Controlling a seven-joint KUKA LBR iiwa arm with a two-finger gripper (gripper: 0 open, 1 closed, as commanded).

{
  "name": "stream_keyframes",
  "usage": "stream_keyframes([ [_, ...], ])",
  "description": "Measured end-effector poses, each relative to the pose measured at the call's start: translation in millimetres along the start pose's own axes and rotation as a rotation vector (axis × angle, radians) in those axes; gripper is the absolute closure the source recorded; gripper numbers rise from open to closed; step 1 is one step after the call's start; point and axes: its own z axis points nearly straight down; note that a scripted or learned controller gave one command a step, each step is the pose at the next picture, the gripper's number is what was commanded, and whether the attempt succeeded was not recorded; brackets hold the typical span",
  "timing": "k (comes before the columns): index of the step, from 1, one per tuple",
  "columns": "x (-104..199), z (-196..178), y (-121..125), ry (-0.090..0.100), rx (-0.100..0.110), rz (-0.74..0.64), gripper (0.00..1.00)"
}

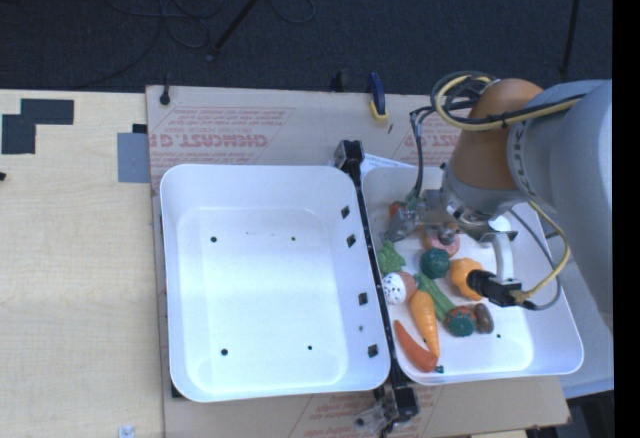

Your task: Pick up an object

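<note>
The grey arm with its orange band reaches over the right-hand shallow white bin [550, 351] on the bench, and the tool [432, 218] sits low at the far end of a heap of small plastic toy foods; whether it is wide or narrow I cannot tell. Just beside it lie a round dark-green ball [435, 263] and a pinkish piece [441, 241], with a long orange toy carrot [425, 318] nearer the front. These look light, stiff and smooth, so likely slippery; the carrot seems best gripped across its thick middle
</note>
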Motion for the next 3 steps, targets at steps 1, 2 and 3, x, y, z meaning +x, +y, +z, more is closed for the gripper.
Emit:
stream_keyframes([
  [1, 13, 1, 32, 0.001, 0.002, 0.001, 0.0],
  [2, 11, -12, 32, -0.002, 0.001, 0.002, 1.0],
  [3, 34, -126, 31, 0.004, 0.004, 0.0, 1.0],
])
